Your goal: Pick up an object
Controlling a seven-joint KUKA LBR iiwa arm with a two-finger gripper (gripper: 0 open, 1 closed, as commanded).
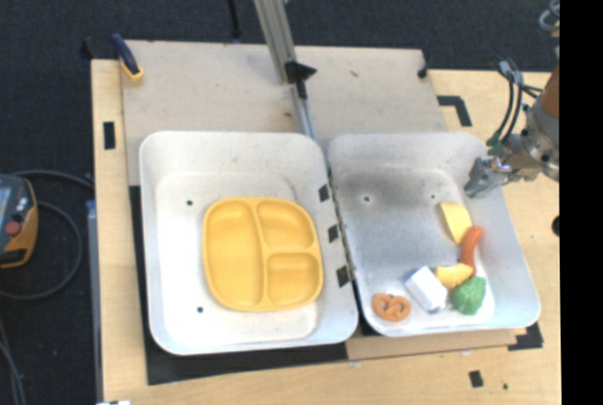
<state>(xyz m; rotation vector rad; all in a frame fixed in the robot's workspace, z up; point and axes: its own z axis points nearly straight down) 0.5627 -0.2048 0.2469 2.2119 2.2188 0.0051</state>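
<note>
The right bin (396, 170) holds several small objects near its front right corner: a yellow block (456, 221), an orange carrot-like piece (469, 245), a small yellow piece (454, 275), a white block (426, 288), a green piece (469, 295) and a brown pretzel (391, 306). My gripper (482, 175) hangs over the bin's right rim, up and to the right of the yellow block, with nothing visible between its fingers. The arm enters at the right edge.
The left bin (170, 177) holds a yellow divided plate (263, 252). A metal post (268, 3) rises behind the bins. A blue-and-yellow clamp (127, 57) sits at the bench's back left corner.
</note>
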